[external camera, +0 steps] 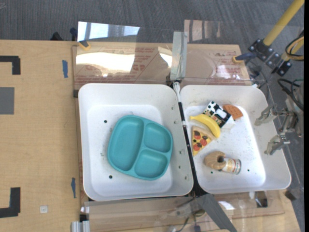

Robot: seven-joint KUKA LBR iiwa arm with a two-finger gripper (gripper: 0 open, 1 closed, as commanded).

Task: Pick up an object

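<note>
While nothing is lifted yet, pickables sit bunched in the right bin (251, 151).
Banana (206, 124) overlaps pizza (200, 140); bottle (223, 163) lies apart, probably the easiest grab, on the arm's entry side. Gripper spread or pressed: cannot tell.

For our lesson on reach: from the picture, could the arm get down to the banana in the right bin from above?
Probably yes. The banana lies on top in the right bin, uncovered from above. The pizza slice and the black-and-white toy crowd it closely, so the fingers may catch those too.
</note>
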